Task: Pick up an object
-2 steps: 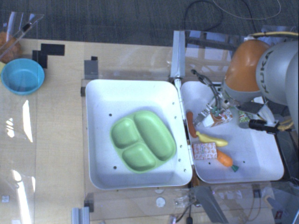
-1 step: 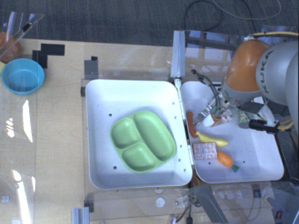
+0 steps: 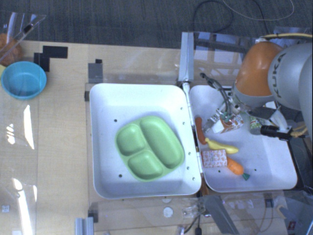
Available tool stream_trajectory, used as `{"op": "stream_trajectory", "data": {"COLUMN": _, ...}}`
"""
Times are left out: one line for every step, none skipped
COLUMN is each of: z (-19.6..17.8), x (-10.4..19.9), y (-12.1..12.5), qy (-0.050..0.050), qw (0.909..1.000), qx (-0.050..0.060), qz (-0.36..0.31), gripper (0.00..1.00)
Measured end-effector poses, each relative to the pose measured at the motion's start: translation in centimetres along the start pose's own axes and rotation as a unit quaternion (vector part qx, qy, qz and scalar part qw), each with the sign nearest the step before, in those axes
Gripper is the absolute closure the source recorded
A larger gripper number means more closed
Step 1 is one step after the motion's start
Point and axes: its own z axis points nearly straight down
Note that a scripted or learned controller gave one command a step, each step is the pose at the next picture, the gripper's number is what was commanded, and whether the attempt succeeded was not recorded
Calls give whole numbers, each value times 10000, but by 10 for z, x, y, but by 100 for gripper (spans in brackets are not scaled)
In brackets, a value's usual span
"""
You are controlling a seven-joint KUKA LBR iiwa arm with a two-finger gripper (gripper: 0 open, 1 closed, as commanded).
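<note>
the gripper (image 3: 218, 121), jaws hidden so i cannot tell their state, hangs above a sausage (image 3: 199, 129), banana (image 3: 221, 146), patterned packet (image 3: 214, 157) and carrot (image 3: 236, 168).

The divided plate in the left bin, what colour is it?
Light green. The divided plate with three compartments shows clearly in the camera view.

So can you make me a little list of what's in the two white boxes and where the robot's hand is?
left bin: a green tray with three compartments
right bin: toy food in a cluster on its left side
toys: yellow banana, orange carrot, red sausage by the dividing wall, red-patterned square packet
hand: low over the right bin, just above the banana
holding something: cannot tell
outside the bins: blue bowl at the bench's far left
</note>
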Motion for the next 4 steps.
{"op": "stream_trajectory", "data": {"z": 0, "x": 0, "y": 0, "qy": 0, "qw": 10000, "qx": 0, "qz": 0, "gripper": 0}}
{"op": "stream_trajectory", "data": {"z": 0, "x": 0, "y": 0, "qy": 0, "qw": 10000, "qx": 0, "qz": 0, "gripper": 0}}
{"op": "stream_trajectory", "data": {"z": 0, "x": 0, "y": 0, "qy": 0, "qw": 10000, "qx": 0, "qz": 0, "gripper": 0}}
{"op": "stream_trajectory", "data": {"z": 0, "x": 0, "y": 0, "qy": 0, "qw": 10000, "qx": 0, "qz": 0, "gripper": 0}}
